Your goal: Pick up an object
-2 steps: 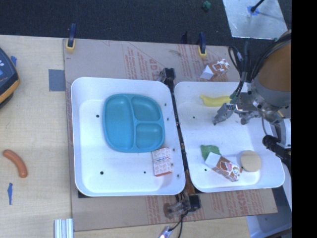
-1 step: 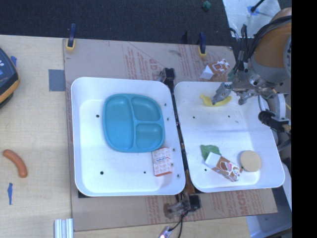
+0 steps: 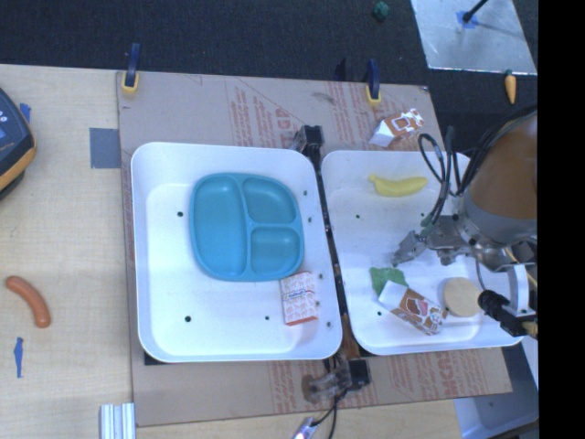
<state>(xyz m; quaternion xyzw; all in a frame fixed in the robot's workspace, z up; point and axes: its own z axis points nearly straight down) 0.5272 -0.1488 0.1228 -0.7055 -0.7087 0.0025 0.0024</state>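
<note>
Two bins (image 3: 146,245); claw (image 3: 409,248) above green item (image 3: 388,277)

Left of the pincer (image 3: 413,246), a light-blue sectioned plate (image 3: 246,225) lies in a white bin (image 3: 155,245); a yellow banana (image 3: 398,185) above it; a red-and-white packet (image 3: 418,308) below; an orange-red sausage (image 3: 29,300) far left.

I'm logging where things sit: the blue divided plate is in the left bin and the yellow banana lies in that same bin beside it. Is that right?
Not quite. The blue divided plate is in the left bin, but the yellow banana lies in the right bin, near its far edge, as the camera view shows.
</note>
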